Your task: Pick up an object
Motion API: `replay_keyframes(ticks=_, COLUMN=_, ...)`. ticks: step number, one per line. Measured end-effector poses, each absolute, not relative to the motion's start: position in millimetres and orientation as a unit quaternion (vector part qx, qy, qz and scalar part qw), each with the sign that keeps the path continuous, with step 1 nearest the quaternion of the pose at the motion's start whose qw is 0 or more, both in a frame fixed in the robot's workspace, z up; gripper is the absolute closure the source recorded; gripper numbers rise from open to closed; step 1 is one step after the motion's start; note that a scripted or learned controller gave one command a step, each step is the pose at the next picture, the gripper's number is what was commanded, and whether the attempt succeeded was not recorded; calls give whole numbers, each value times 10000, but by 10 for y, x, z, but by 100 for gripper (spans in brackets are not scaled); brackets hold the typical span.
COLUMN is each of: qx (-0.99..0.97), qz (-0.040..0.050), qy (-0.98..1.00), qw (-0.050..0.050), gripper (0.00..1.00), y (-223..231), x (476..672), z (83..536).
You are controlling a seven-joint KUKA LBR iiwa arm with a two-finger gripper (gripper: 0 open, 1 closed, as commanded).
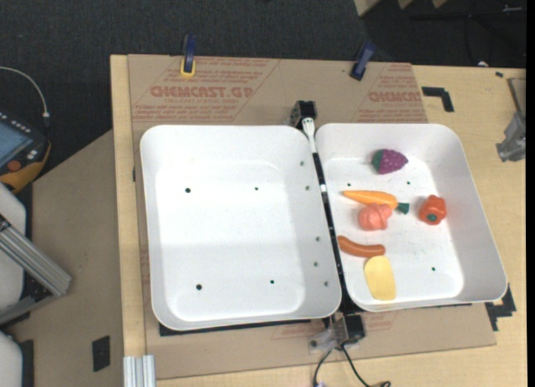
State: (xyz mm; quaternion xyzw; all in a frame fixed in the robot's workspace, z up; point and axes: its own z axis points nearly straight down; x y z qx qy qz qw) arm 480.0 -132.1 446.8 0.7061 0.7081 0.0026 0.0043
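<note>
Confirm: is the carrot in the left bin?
No, the carrot lies in the right bin, above a pink toy.

Six toy foods lie in the right bin (468, 235), all to the left of the gripper (512, 141). The red pepper (431, 210) is nearest it. The purple grapes (389, 160) lie about level with it, farther off. Beyond the pepper come the orange carrot (369, 197), lying flat, and a pink lump (374, 218) touching it. The sausage (361, 248) and a yellow piece (379, 278) are farthest.
</note>
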Motion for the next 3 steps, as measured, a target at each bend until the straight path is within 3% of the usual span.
replay_keyframes(ticks=1, qx=7057, qz=41, qy=7084, qw=59, gripper=100, y=-1071, x=4800, z=5379)
replay_keyframes(ticks=2, qx=7076, qz=-14, qy=7066, qw=-14, gripper=100, y=-1113, x=4792, z=5005)
replay_keyframes(ticks=3, qx=7065, qz=17, qy=7077, qw=40, gripper=100, y=-1036, x=5112, z=5371)
